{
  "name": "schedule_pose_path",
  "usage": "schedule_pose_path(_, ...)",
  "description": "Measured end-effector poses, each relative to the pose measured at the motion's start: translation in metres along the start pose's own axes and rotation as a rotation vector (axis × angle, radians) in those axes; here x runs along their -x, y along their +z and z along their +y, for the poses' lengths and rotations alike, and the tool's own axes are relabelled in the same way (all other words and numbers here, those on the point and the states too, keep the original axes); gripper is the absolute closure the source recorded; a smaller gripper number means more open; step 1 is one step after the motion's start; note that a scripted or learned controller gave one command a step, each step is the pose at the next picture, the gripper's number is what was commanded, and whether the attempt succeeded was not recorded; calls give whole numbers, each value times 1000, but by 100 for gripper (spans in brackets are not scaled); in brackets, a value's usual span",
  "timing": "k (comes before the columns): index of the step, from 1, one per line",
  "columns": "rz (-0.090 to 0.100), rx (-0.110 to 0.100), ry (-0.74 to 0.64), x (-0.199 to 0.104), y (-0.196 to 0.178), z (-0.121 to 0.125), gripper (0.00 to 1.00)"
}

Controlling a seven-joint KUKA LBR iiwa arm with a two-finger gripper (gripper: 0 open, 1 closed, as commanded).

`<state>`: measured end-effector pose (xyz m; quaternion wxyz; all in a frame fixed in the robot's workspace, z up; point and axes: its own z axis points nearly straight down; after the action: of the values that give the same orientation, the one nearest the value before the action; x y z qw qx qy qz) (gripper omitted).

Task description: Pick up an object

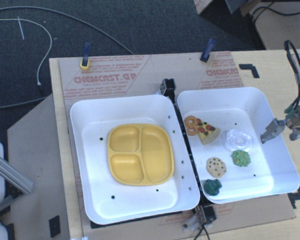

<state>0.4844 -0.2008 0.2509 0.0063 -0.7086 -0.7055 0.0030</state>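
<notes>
Plainly, the pincer (271, 131), whose spread I cannot tell, hangs over the right bin (256, 96) edge, so it may miss the small cookie (216, 166).

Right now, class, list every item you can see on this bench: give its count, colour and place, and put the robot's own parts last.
White bins: 2, white, side by side on the bench.
Divided plate: 1, yellow, middle of the left bin.
Pizza slice toy: 1, yellow and red, upper left of the right bin.
Pretzel toy: 1, orange-brown, touching the pizza slice's left side.
Clear lid-like piece: 1, transparent, centre of the right bin.
Green lump: 1, light green, just below the clear piece.
Cookie toy: 1, tan with dark spots, lower middle of the right bin.
Dark green lump: 1, near front wall.
Clamps: 2, blue, back edge.
Gripper: 1, grey, over right bin's right wall.
</notes>
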Motion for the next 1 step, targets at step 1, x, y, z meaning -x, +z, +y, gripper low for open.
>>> schedule_pose_path(1, -4, 13, -5, -1, -6, 3, 0)
